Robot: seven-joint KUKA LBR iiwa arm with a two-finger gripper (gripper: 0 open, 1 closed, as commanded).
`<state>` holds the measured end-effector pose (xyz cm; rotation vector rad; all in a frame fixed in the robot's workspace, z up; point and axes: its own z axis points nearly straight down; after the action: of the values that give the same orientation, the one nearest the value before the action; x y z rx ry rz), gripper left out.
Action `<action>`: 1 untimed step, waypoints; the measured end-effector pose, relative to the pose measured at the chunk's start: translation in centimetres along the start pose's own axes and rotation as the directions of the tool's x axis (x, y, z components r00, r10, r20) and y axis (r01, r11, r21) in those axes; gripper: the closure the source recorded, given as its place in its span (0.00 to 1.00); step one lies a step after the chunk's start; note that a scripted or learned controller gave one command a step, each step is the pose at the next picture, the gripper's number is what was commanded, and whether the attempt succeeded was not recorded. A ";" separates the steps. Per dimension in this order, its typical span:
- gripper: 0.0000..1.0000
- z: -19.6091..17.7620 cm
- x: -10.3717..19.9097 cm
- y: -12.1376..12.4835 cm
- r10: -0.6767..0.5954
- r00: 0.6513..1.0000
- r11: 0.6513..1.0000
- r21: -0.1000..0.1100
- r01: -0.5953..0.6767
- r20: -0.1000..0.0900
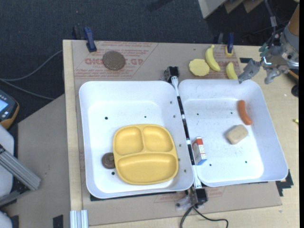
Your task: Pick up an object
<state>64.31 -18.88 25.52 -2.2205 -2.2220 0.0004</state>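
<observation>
My gripper [260,74] hangs above the far right corner of the right bin [266,170], open, with nothing between its fingers. In that bin an orange sausage [243,112] lies near the right wall, below the gripper. A beige lump [236,134] sits just below the sausage. A small red, white and blue carton [199,150] rests against the bin's left wall. The left bin [95,108] holds a yellow divided plate [145,153] with a brown disc [109,160] at its left edge.
On the board behind the bins lie a brown round piece [113,60], a yellow flat piece [199,67] and two bananas [212,58] [231,70], the second close to the gripper's left finger. Blue clamps [89,38] grip the board's far edge.
</observation>
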 end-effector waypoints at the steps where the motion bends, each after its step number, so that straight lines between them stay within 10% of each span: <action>1: 0.00 10.4 -3.6 1.6 0.004 1.000 1.000 0.010 -0.004 -0.002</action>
<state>65.86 -22.52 15.13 -2.2192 -2.2121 0.0092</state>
